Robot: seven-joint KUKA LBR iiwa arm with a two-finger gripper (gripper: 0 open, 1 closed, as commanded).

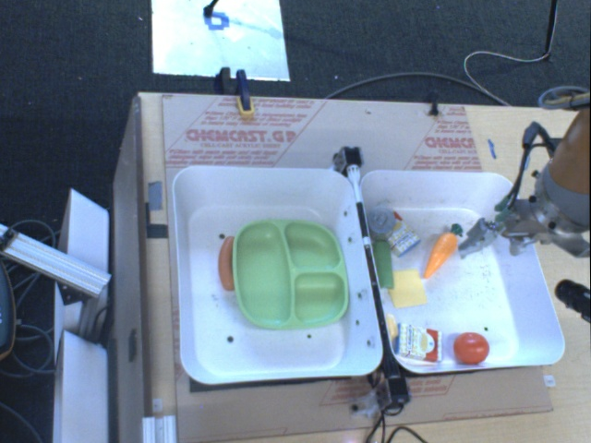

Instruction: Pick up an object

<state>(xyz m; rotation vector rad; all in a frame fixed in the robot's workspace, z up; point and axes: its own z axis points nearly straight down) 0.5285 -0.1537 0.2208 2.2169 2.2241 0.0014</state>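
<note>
- Gripper [477, 238] low in right bin [540, 317], near its right wall; can't tell if open or closed, nothing seen in it.
- Carrot [440, 253] just left of gripper, tilted.
- Tomato [471, 347] & carton [417, 343] by front wall.
- Green tray [289, 273] in left bin [199, 247].

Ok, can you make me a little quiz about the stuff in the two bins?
1. True or false: the green tray lies in the left bin.
2. Which thing is nearest the gripper? A the tomato B the carrot C the hot dog
3. Fill in: the yellow square lies in the ___ bin.

Key: 1 true. 2 B. 3 right.
</note>
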